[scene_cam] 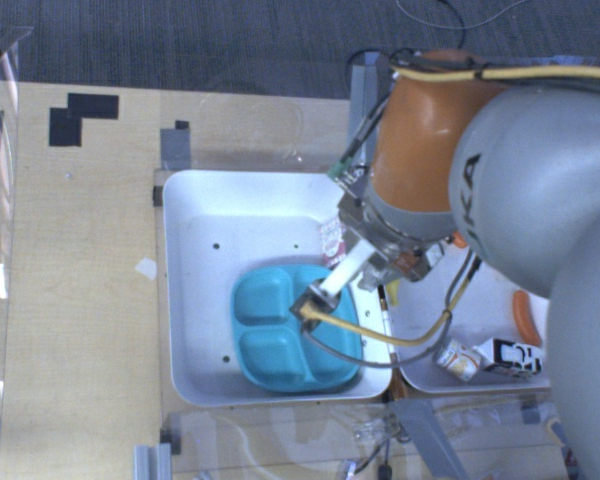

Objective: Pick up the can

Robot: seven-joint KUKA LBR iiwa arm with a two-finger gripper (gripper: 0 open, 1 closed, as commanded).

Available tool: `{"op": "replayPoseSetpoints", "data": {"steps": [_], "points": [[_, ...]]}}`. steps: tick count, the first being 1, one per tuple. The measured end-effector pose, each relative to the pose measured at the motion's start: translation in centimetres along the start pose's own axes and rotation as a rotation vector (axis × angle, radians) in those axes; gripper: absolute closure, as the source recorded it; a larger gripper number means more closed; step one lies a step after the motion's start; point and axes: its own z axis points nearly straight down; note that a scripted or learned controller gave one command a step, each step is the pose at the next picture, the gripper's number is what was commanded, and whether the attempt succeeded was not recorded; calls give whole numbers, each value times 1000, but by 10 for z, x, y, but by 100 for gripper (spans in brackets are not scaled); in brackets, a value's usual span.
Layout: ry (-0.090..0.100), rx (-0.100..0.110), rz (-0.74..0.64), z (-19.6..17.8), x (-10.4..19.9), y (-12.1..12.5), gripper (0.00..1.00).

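Ana: Starting at the near edge, where is the can?

Ben: In the right bin (427, 386), close to its near rim. A small pale can (459, 360) lies on its side, just beside a black-and-white packet (514, 356). A little farther in there's an orange thing (525, 318), partly under the arm (540, 188).

Ana: And the other bin?

Ben: The left bin (195, 268) holds a blue divided tray (280, 336) in its near half. Farther back, by the right wall, sits a small pale crumpled thing (331, 236), too blurred to name.

Ana: Where does the end effector sit?

Ben: The end effector (385, 250) hangs below the orange band (420, 138), about over the wall between the two bins. It is above the tray's right edge rather than above the can. Whether it is spread or pressed together cannot be told, because the wrist hides it.

Ana: So which step is this?

Ben: By the look of it, the approach. The can lies on the bin floor, apart from the end effector, and the grasp is not yet made.

Ana: What does the next move call for?

Ben: Probably a shift toward the near right, to come over the can, then a descent with the grip set across its round body. The packet leaves little room on that side, so the closing line likely wants to avoid it.

Ana: And farthest off?

Ben: Pale tabletop (80, 268), with black marks (80, 118) near its far edge.
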Motion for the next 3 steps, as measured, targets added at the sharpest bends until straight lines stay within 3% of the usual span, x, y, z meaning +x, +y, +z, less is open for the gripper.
{"op": "replayPoseSetpoints", "data": {"steps": [1,2,3], "points": [[-3,2,86,133,78,-60,100],[3,0,471,52,71,-74,100],[8,-1,470,41,72,-73,100]]}}
